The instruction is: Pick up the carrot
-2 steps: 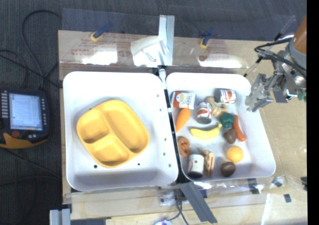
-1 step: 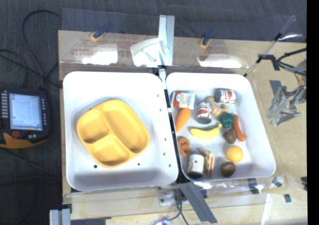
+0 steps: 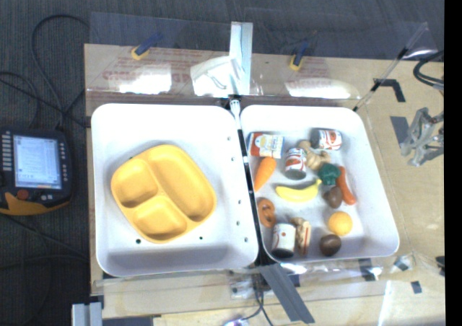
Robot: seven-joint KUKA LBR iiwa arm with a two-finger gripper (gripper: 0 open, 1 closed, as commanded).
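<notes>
Carrot (image 3: 265,172) sits against the right bin's (image 3: 375,195) left wall, upper half, long axis running top-to-bottom with a slight tilt, fat end up. Gripper (image 3: 420,137) is off past the bin's right edge; I can't tell its state. I'd reach leftward across the bin.

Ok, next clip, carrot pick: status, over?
Gripper off to the right of the bins, nothing held. Carrot lies at the left side of the right bin, untouched. Carton just above it, banana close by.
</notes>
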